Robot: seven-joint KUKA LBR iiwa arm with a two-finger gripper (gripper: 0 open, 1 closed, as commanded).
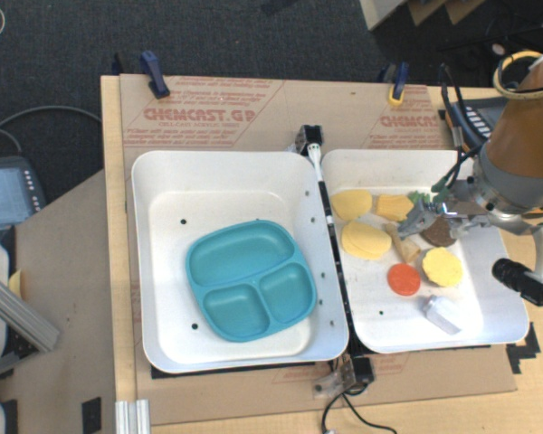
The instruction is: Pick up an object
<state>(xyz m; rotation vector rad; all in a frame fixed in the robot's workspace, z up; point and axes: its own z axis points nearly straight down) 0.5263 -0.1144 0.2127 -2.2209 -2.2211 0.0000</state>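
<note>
Bench (208, 107): brown board under both bins, red print reading "CHEMCAST G P" at 11 o'clock, the same print again at 1 o'clock but partly covered by cables. Blue clamp (154, 73) on the top edge at 11 o'clock, a yellow one (397, 89) at 1 o'clock.

Left bin (154, 242): white, shallow. Holds a teal divided plate (251, 278) with three compartments, lying flat toward the 6 o'clock side of the bin.

Right bin (380, 319): white, its 3 o'clock edge overlapped by the arm.

Arm (525, 143): grey with orange band, cut off at the frame's 3 o'clock edge. Gripper (427, 215) low over the bin's centre, among the food pieces. Fingers blur into the clutter beneath (cannot tell how far apart they stand, or whether anything sits between them).

Objects in right bin, all small toy-food shapes:
- yellow rounded piece (351, 205), 10 o'clock of the bin
- orange-yellow wedge (395, 207) just beside it
- yellow disc (366, 240) below those
- brown piece (439, 233) right at the gripper, half hidden
- yellow lump (442, 267) at 5 o'clock of the gripper
- red-orange round (404, 279) touching that lump's left side
- grey block (441, 316), apart, toward 6 o'clock
</note>
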